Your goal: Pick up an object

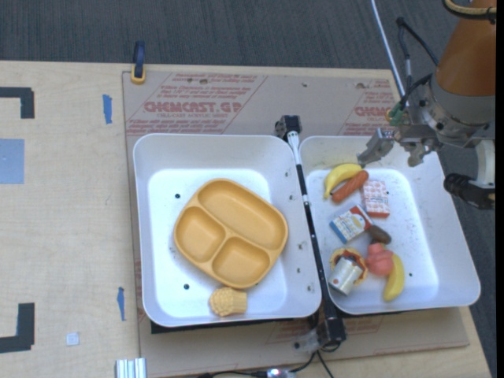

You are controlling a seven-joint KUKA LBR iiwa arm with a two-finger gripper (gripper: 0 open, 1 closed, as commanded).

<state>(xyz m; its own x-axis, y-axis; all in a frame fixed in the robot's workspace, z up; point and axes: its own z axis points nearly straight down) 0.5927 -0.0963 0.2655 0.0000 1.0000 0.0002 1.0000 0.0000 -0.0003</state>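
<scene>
Pale wooden bench (63, 235) carries two white bins side by side. Inside the left bin (150, 211) sits a yellow divided plate (230, 233), with a toy corn cob (227, 301) near its front edge. Clustered in the right bin (441, 235) are a banana (339, 176), a hot dog (351, 186), small cartons (376, 198), a can (345, 273) and a second banana (394, 280). Above that bin's far right corner hangs the gripper (394, 146), fingers spread, pinching nothing.
</scene>
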